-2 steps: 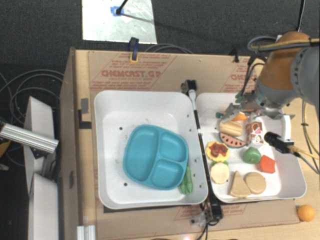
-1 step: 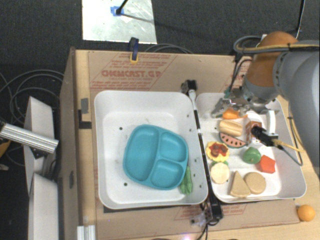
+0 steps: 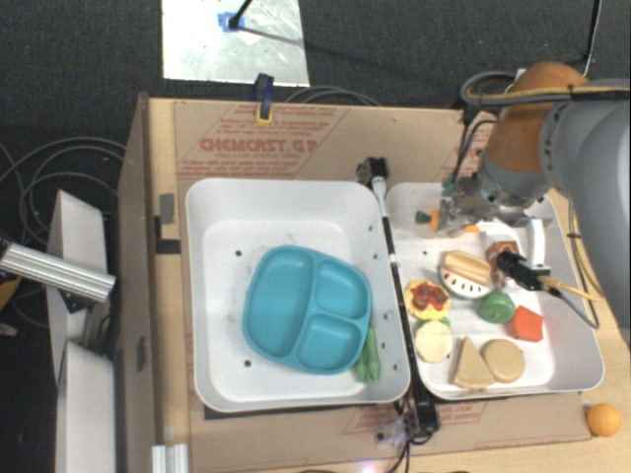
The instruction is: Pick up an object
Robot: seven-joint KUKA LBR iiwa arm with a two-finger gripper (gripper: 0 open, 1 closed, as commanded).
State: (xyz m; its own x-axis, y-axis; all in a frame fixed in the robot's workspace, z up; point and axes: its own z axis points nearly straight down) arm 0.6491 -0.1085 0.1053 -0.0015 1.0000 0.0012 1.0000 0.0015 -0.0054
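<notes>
The right bin (image 3: 582, 363) holds several toy foods: a hot-dog-like bun (image 3: 465, 271), a small pizza piece (image 3: 428, 299), a green ball (image 3: 497, 308), a red-orange block (image 3: 528, 325), a pale disc (image 3: 433, 342), a bread slice (image 3: 471, 365) and a tan cookie (image 3: 505, 360). A small orange and green carrot-like piece (image 3: 425, 219) lies at the bin's far left. My gripper (image 3: 459, 211) hangs low over the bin's far end, just right of that piece. Nothing shows in its grasp.
The left bin (image 3: 212, 264) bears a blue divided plate (image 3: 306, 308) with a green pod (image 3: 368, 358) along its right side. An orange ball (image 3: 602, 420) sits on the bench outside the right bin's near corner. Cables trail across the right bin's upper right.
</notes>
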